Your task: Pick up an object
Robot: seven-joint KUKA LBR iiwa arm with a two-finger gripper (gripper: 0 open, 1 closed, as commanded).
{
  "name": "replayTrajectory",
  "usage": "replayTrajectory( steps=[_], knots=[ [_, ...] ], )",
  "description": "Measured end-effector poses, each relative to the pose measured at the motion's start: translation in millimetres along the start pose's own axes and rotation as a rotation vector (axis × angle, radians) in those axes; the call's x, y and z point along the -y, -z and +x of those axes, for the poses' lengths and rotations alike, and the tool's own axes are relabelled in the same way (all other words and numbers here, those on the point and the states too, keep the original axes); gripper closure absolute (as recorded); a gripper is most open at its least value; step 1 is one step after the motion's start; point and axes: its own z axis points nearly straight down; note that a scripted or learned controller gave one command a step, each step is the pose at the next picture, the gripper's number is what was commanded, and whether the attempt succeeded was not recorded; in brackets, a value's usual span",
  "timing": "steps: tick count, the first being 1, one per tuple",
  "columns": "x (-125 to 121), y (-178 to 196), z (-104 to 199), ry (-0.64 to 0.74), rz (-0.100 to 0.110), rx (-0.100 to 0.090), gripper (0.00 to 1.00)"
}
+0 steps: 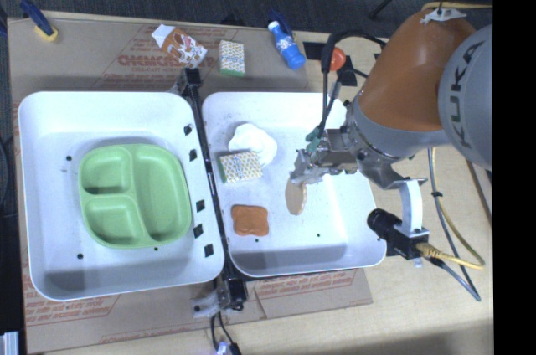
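Over the right bin (352, 253), the end effector (300, 180) pinches a tan piece (296, 198); lift straight and slowly, I judge, clear of the sponge (249, 220).

The 2 bins, left (42, 177) and right (335, 249), are white. In the left one lies a pale green divided tray (134, 194). The right one holds a white crumpled lump (254, 141), a block (240, 167) speckled green and yellow on white, a rust-orange square (249, 220) and a tan oval piece (296, 198). The arm (419, 85) is grey with an orange band. At the far edge of the bench lies a blue bottle (287, 45).
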Motion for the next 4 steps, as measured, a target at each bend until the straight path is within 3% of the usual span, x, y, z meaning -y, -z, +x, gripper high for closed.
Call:
replayTrajectory(
  steps=[1, 2, 3, 4],
  knots=[
    [-0.4, -27.9, 81.9, 0.002, 0.002, 0.0, 1.0],
    [-0.4, -27.7, 81.1, 0.0, 0.002, 0.001, 0.0],
    [1.0, -61.2, 27.9, -0.001, 0.004, 0.002, 0.0],
    [0.9, -61.1, 28.5, -0.001, 0.004, 0.001, 0.0]
  ],
)
